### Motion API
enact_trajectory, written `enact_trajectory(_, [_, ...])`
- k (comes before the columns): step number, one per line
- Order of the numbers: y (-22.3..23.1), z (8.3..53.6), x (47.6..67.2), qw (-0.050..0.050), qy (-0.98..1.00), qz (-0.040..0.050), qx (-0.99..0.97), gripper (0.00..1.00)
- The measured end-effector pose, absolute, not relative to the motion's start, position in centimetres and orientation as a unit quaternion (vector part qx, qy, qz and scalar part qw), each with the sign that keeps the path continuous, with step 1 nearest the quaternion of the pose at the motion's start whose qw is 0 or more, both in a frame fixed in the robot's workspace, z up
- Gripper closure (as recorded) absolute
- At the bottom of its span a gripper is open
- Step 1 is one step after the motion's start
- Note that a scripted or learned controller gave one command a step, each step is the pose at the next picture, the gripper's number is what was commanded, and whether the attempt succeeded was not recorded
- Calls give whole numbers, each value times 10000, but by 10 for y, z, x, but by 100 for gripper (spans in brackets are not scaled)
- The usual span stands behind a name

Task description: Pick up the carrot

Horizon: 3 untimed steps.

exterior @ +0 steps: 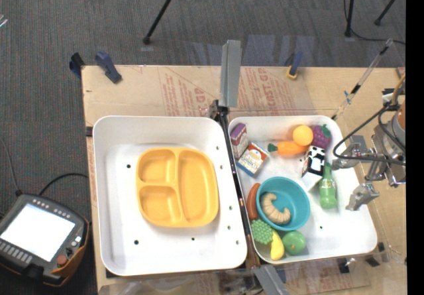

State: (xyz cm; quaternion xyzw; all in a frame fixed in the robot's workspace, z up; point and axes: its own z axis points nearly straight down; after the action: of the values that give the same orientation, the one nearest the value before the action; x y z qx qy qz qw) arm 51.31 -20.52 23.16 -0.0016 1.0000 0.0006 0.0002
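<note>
The carrot [289, 148], orange with a small green top pointing left, lies near the back of the right bin [344, 234]. A yellow-orange ball [303, 134] touches it just behind. My gripper [344, 185] hangs over the right bin's right side, well to the right of the carrot and nearer the front. It is open, its two grey fingers spread apart with nothing between them. A green bottle [327, 191] stands just left of it.
The right bin also holds purple grapes [322, 134], a black-and-white carton [315, 160], two small boxes [252, 160], a teal bowl [283, 202] with a pastry, a sausage [254, 199] and green and yellow fruit at the front. A yellow divided plate [177, 186] lies in the left bin.
</note>
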Motion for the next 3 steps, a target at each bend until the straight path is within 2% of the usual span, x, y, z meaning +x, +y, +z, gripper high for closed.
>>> enact_trajectory(1, [-190, 86, 531, -8, 9988, 11, -497, 0])
enact_trajectory(2, [-212, 91, 630, -50, 9994, 9, 346, 0])
enact_trajectory(3, [-175, 87, 633, -21, 9855, 6, 1697, 0])
